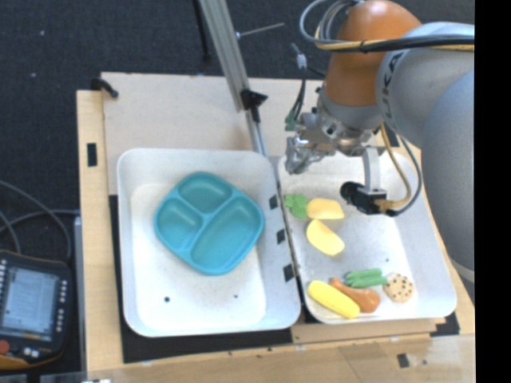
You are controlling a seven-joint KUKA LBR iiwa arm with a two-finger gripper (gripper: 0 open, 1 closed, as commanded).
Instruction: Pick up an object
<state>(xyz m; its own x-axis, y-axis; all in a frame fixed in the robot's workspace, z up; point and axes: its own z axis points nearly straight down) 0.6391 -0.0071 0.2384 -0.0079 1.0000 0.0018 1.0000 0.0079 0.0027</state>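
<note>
Object candidates all sit in the right bin (415,246): a green piece (297,205) at the left wall, two pale yellow chunks (325,209) (326,238) just beside it, then along the near edge a yellow banana-like piece (333,299), an orange carrot-like piece (357,295) touching it, a green pod (365,277) on top of that, and a speckled cookie (398,287) just to the right.

Camera view: the tool (299,156) hangs over the far left corner of the right bin, above and slightly behind the green piece and the upper yellow chunk. Whether the tool is spread or pinched, can't tell from this angle; nothing seen between the tips. The left bin (144,294) holds a teal divided plate (209,222), well apart from the tool. Both bins rest on the tabletop (160,110).

Step in hand, my read: approach before a grasp, nothing lifted yet. To do it well, pick one target, likely the upper yellow chunk, since it's nearest. Come straight down, centred on it, clear of the bin wall. The green piece touches that chunk, so a sloppy descent could knock both. The near-edge cluster is crowded and riskier.
</note>
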